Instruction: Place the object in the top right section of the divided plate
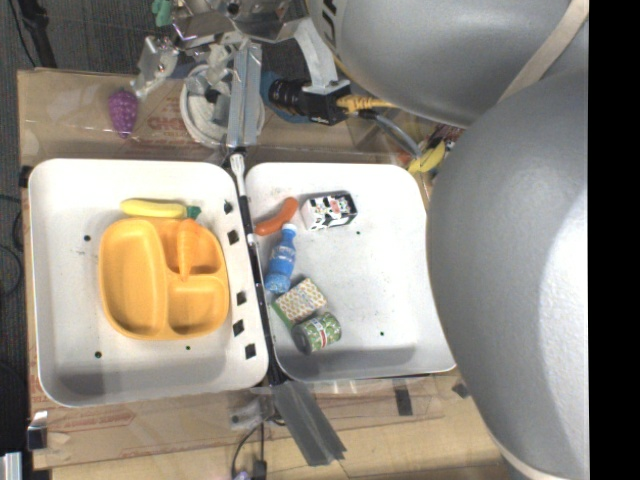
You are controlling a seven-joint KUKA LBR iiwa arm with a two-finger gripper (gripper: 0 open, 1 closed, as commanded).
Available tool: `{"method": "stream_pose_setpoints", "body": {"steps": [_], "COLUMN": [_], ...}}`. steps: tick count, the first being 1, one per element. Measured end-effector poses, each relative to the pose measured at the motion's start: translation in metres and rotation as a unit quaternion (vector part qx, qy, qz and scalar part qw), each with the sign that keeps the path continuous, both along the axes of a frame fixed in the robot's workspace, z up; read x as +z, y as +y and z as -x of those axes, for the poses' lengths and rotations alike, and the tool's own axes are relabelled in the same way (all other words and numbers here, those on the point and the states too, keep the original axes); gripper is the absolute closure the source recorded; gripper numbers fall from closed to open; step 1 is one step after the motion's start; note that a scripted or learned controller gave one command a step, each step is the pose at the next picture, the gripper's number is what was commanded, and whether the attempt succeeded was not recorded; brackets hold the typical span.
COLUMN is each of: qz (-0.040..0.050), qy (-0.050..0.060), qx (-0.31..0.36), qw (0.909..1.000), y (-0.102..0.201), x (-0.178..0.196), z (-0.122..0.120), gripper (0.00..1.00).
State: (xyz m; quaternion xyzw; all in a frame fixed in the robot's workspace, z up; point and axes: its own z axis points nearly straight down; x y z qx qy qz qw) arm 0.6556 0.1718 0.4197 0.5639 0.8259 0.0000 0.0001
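Claw [212, 10] at top of view, beneath grey arm [500, 218], above clutter beyond far rims of both bins. Open or closed: cannot tell, outline lost against clutter.

Below, nearest the claw: purple grape-like bunch [123, 111] and round white item [205, 108] on worktop [90, 118] behind left bin [60, 368].

Left bin: yellow divided plate [130, 288]. Darker orange object [186, 246] lying in plate's top right section, shape hard to separate from plate colour. Yellow banana [154, 208] just beside plate's far rim, outside it.

Right bin [390, 298]: orange sausage-shaped piece [277, 216], black-and-white carton [328, 210], blue bottle [282, 264], patterned packet [300, 299], green can [318, 332], all grouped along left side.
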Motion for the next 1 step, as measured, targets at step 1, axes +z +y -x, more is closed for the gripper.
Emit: {"method": "stream_pose_setpoints", "body": {"steps": [1], "qz": [0.0002], "qy": [0.0], "qx": [0.108], "qw": [0.9942], "y": [0.0075], "x": [0.0221], "z": [-0.0001], "gripper": [0.0]}}
